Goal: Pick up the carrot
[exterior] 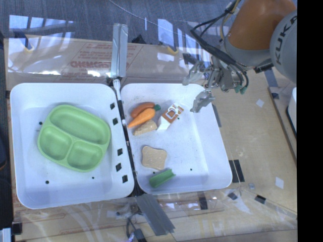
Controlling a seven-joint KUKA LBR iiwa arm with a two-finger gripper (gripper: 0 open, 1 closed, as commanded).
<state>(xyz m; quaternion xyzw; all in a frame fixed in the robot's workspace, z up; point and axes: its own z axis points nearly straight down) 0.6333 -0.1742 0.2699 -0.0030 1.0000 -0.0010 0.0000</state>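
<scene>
Right bin (214, 150), carrot (142, 117) (orange) lying left of raised jaws (201, 91), apart

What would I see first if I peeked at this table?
Probably the bright green plate with three sections, lying alone in the left white bin. Next, the orange carrot near the top left of the right bin, beside other toy foods. Above that bin's top right corner hangs the robot's gripper.
</scene>
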